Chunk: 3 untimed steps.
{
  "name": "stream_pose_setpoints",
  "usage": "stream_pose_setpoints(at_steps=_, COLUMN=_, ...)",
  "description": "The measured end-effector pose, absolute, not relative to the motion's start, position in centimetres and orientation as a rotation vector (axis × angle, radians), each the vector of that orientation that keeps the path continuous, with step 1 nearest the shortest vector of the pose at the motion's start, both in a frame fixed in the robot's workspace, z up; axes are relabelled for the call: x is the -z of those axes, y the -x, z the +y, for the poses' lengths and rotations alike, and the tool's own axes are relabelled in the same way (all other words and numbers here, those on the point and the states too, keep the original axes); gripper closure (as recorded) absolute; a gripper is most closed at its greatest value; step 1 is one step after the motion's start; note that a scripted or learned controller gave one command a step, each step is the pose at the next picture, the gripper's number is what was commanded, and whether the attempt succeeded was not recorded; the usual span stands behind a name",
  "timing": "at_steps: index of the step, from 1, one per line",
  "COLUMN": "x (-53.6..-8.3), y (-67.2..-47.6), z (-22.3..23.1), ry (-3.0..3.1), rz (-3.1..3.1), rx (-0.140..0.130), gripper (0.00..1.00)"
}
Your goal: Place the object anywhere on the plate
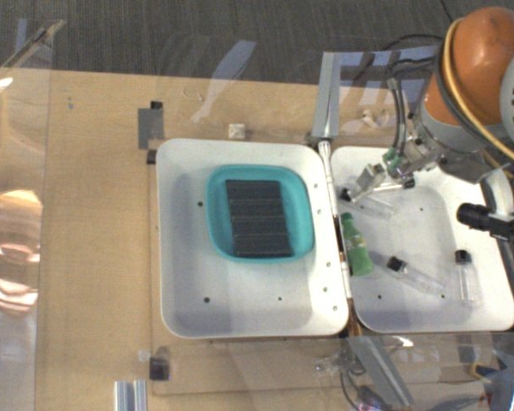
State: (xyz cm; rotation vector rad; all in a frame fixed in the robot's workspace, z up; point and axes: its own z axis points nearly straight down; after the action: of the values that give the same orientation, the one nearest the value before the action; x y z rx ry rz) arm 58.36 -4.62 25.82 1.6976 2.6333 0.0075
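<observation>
Camera view: teal plate [301, 212] in left bin [180, 306] bears dark ridged block only. Green tube [356, 245] unplaced in right bin [497, 315]. Gripper [403, 165] grasp state undeterminable. Placement judged outstanding.

Two white bins stand side by side on the wooden table [86, 255]: the left bin [180, 306] and the right bin [488, 311]. A small pale cube [236, 130] lies on the table just behind the left bin. Dark grey carpet [197, 15] lies behind the table.
</observation>
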Motion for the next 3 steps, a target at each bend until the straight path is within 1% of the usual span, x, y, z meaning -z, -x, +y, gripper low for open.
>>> stream_pose_setpoints(at_steps=1, x=-27.0, y=-58.6, z=-4.5, ry=-1.688, rz=2.633, rx=-0.013, gripper=1.0)
stream_pose_setpoints(at_steps=2, x=-18.5, y=-58.0, z=0.6, ry=-1.454, rz=2.779, rx=-0.006, gripper=1.0)
stream_pose_setpoints(at_steps=3, x=-18.5, y=-58.0, z=0.6, ry=-1.455, rz=2.778, rx=-0.006, gripper=0.0)
